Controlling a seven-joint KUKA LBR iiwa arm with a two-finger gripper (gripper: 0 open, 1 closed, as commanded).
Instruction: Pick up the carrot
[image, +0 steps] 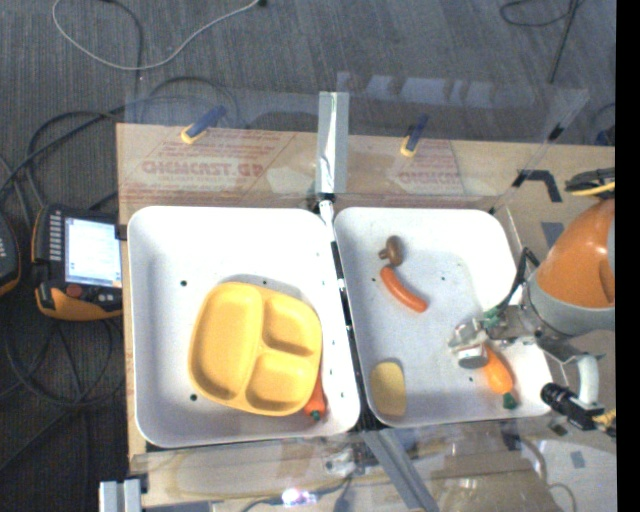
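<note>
Camera view: I note the carrot (498, 374) as a short orange piece with a small green tip at its near end, lying tilted on the floor of the right bin (440, 400), near that bin's right wall. The gripper (472, 340) sits just to the carrot's left and slightly farther off, touching or nearly touching its far end. Whether the claw is spread or pressed together, I cannot tell. I see nothing pinched in it.
</note>
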